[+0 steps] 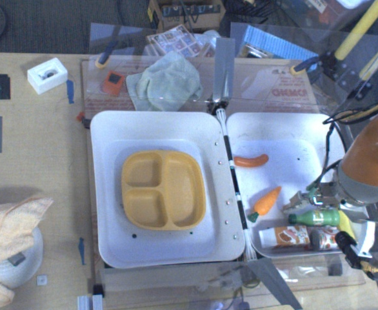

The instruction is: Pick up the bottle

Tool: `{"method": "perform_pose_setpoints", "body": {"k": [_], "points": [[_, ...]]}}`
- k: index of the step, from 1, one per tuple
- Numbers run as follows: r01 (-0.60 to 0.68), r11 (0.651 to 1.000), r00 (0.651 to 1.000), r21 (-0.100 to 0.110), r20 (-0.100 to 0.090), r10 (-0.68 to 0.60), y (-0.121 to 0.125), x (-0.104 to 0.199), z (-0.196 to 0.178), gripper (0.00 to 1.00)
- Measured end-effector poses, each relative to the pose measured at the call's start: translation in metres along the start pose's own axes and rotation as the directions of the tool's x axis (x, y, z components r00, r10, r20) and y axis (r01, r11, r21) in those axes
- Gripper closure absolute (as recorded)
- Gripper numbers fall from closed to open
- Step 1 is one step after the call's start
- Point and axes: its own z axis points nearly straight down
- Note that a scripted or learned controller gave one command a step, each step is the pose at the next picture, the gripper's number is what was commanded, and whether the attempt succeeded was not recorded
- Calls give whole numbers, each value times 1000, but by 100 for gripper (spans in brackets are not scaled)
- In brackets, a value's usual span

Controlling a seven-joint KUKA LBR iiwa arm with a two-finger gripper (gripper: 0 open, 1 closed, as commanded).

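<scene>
bins: smooth white plastic, faint sheen | tray: matt yellow plastic | bottle: glossy green plastic, at 3 o'clock of carrot, matt orange | cloth: soft, crumpled | bench: pale wood look

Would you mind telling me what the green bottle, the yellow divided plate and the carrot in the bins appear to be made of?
The green bottle looks like glossy plastic: it has a bright sheen and a white cap. The yellow divided plate seems to be moulded plastic with a matte finish, going by its smooth rounded compartments and even colour. The carrot is probably a plastic toy, uniformly orange with a smooth surface, though rubber is possible.
</scene>
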Motion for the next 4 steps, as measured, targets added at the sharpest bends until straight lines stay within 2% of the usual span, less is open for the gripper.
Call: {"method": "perform_pose_setpoints", "body": {"k": [1,2,3,4], "points": [[-7,1000,1000,-4,2,7,1,-4,-8,100],[-8,1000,1000,-2,2,8,1,-4,-8,0],[-12,1000,1000,-9,5,12,4,-7,-16,100],[205,979,979,15,0,-205,-6,84,-94,100]]}}
